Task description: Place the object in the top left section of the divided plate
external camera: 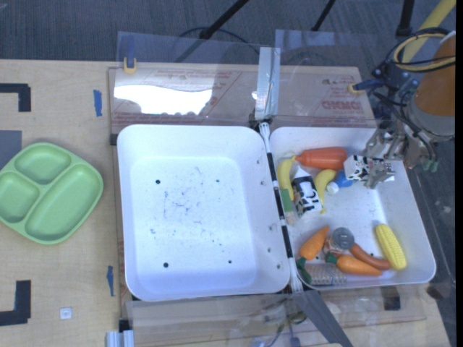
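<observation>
Landmark: right bin (362, 212), white and shallow, on the wooden surface (65, 280).
Arm: the grey arm, with its orange band (438, 96), reaches in over the right bin's far right corner.
Gripper: the gripper (381, 161) hangs above the right bin's far right part, close to the right wall.
Jaws: I cannot tell whether they are parted or closed, or whether anything sits between them.
Black-and-white toy (357, 168): a small figure in the right bin's far part, just beside the gripper; whether they touch is unclear.
Blue piece (338, 185): in the right bin, just beside the toy, toward the bin's middle.
Orange sausage-shaped piece (322, 156): lies along the right bin's far wall.
Banana (285, 173): against the right bin's left wall, in its far half.
Black-and-white carton (307, 195): in the right bin beside the banana, lying tilted.
Corn cob (391, 246): near the right bin's right wall, in its near half.
Carrots: one (312, 243) in the right bin's near left part, another (359, 265) along its near wall.
Grey disc (341, 237): in the right bin, between the two carrots.
Left bin (192, 201): touches the right bin's left wall.
Divided plate (66, 199): green, on the surface well apart from the right bin, beyond the left bin.
Top left section (42, 163): the plate compartment farthest from the right bin's near edge.
</observation>
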`<state>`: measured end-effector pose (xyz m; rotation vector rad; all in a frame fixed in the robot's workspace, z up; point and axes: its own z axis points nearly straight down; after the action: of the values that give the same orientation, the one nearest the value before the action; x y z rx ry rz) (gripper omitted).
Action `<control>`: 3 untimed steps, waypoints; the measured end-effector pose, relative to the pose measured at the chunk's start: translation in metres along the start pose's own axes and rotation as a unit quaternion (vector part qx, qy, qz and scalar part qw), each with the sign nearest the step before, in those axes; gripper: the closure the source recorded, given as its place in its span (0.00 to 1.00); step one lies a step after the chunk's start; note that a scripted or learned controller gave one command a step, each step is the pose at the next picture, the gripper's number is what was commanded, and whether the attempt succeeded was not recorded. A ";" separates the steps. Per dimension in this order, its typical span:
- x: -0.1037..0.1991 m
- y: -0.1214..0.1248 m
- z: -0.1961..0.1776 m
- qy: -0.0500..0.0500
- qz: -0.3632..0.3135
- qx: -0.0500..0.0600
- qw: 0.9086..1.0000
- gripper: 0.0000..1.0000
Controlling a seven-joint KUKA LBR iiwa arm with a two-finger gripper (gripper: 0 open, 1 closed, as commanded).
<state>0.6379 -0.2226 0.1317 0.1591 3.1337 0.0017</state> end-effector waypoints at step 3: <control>0.012 -0.001 0.037 -0.003 -0.447 0.001 0.894 1.00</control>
<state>0.6264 -0.2223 0.0950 -1.2571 2.8679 -0.0053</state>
